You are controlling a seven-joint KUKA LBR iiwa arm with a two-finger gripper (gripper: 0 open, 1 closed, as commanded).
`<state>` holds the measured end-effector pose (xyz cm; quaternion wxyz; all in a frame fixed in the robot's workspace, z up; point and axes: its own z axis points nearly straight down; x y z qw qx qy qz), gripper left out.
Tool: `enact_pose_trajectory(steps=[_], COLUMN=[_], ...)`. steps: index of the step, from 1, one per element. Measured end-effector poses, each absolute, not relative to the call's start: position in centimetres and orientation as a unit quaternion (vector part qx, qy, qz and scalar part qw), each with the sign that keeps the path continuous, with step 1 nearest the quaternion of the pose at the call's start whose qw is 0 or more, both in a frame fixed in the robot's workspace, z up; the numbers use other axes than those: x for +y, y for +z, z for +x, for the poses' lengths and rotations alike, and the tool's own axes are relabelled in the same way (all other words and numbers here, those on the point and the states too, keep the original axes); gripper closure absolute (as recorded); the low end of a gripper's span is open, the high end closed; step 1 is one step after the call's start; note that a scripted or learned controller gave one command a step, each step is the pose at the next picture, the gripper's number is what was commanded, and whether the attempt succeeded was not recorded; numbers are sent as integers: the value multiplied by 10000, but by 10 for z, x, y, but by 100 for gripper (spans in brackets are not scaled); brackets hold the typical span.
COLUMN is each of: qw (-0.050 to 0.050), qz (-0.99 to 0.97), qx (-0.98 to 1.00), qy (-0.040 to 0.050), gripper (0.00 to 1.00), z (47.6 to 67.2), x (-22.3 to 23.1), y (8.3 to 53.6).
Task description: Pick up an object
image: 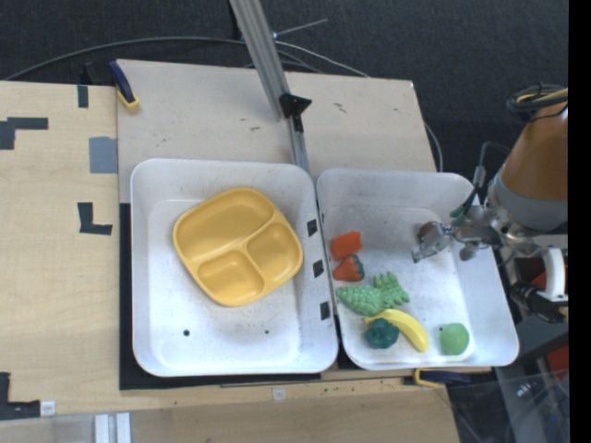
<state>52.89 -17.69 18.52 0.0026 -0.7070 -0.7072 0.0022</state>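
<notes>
- Two white bins sit side by side on the bench; left bin [148,247], right bin [388,187].
- Left bin holds a yellow divided plate [238,245], three compartments, lying flat and turned at a slant to the bin walls.
- Right bin holds the small items, bunched in its lower left half.
- Orange-red block [345,243] near the bin's left wall; a strawberry [349,268] touches it just below.
- Green leafy piece [373,294] lies below the strawberry, long axis roughly left-right, rising slightly to the right.
- Banana [404,328]: long axis runs diagonally, from upper left down to lower right; its upper end sits just under the leafy piece.
- Dark green lump [380,335], like broccoli, touches the banana's lower left side.
- Lime-green ball [453,339] sits alone near the bin's lower right corner, just apart from the banana's tip.
- Gripper [429,240] hangs over the right bin's upper right area, well apart from the items; arm [536,169] comes in from the right.
- Whether it is released or clenched: cannot tell at this angle. Nothing is seen held by it.
</notes>
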Motion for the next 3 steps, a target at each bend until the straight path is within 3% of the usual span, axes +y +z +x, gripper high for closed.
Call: enact_pose_trajectory(steps=[1,2,3], qw=[35,3,-4], qz=[-7068,-7068,-7062], qx=[-7074,-7074,-7080], qy=[22,-10,-14], gripper=[0,0,100], z=[523,524,525], x=[-171,-171,-170], y=[123,91,102])
